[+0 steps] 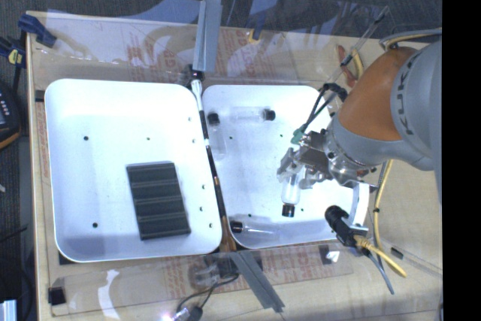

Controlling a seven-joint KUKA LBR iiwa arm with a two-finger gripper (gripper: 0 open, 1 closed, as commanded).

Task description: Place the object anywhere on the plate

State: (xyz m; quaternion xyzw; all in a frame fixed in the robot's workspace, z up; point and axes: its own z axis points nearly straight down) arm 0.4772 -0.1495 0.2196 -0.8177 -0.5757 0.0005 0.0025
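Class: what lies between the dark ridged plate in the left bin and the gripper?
Camera view: the bins' adjoining walls and bare white floor separate plate from gripper.

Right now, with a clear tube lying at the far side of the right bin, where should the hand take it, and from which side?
Take the clear tube at the middle of its see-through body, coming straight down from above. It lies flat, running left to right, with its black cap at the right end, so closing across its narrow width looks safest.

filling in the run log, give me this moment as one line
hand: over right white bin | clear plastic vial with black cap: below it | dark ribbed rectangular plate: left bin, bare
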